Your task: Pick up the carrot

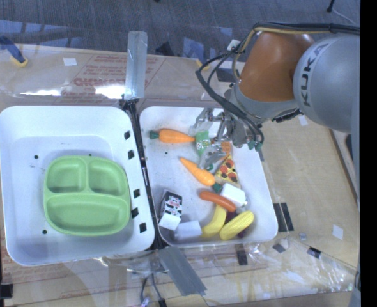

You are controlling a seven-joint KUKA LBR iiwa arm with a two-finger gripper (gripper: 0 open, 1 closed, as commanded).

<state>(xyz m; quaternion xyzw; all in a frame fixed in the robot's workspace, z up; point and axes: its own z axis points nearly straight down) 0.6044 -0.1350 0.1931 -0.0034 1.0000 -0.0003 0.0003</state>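
Note:
Two carrots lie in the right bin point(259, 171). One carrot point(174, 136), orange with a small green stub at its left end, rests near the bin's far wall. The other carrot point(197, 171) lies slantwise in the middle of the bin. My gripper point(216, 129) hangs low over the bin's far right part, just right of the first carrot and above the second one. A small green piece point(202, 141) sits right beneath it. No carrot shows inside the gripper.
The right bin also holds a pizza slice point(228, 169), a red sausage point(217, 201), a banana point(214, 222), a corn cob point(237, 224) and a small carton point(170, 209). A green divided tray point(86, 194) lies in the left bin point(9, 171).

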